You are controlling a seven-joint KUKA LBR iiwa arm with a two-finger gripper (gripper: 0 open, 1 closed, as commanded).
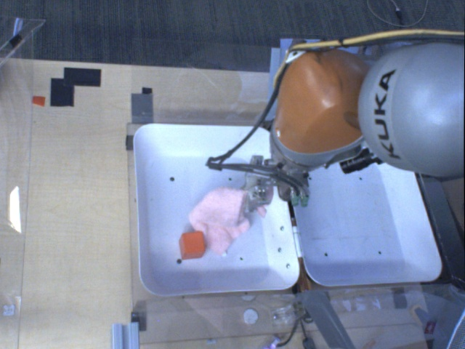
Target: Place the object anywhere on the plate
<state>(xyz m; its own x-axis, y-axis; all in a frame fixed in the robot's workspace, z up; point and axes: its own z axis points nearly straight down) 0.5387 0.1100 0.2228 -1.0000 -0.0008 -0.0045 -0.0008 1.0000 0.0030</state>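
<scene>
A small orange block (192, 245) rests on the floor of the left bin (163, 195), touching the lower-left edge of a pale pink, crumpled-looking plate (216, 222). My gripper (255, 201) hangs under the orange wrist band, just above the plate's upper-right edge. It is well to the right of the block, about a plate's width away. Nothing shows in the gripper's grasp.
The right bin (370, 224) lies beside the left one, its upper part covered by the grey arm (407, 107). A black cable (232, 162) runs from the wrist over the left bin. The wooden bench (73, 195) extends to the left.
</scene>
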